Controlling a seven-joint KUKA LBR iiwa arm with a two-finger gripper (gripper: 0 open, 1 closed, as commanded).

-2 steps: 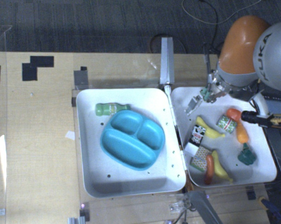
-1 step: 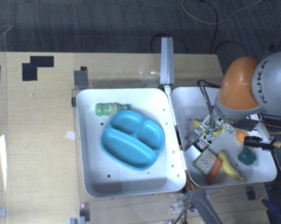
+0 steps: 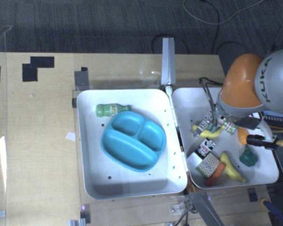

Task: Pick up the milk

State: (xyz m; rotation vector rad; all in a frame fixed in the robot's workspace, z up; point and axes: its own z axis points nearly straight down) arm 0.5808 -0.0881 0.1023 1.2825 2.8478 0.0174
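The milk (image 3: 206, 148) is a small carton with black and white patches, lying in the middle of the right bin (image 3: 188, 103). My gripper (image 3: 215, 122) hangs low over that bin, just up and to the right of the carton, under the grey arm with its orange band (image 3: 241, 81). Right under the gripper lie a yellow toy (image 3: 205, 131) and a small labelled can (image 3: 228, 127). The wrist hides how the gripper meets them. The milk lies apart from the gripper.
Around the milk are a patterned box (image 3: 208, 166), a red piece (image 3: 216, 174), a banana (image 3: 232, 167), a teal item (image 3: 249, 157) and an orange item (image 3: 243, 137). The left bin (image 3: 87, 150) holds a blue divided plate (image 3: 133, 140) and a green bottle (image 3: 111, 109).
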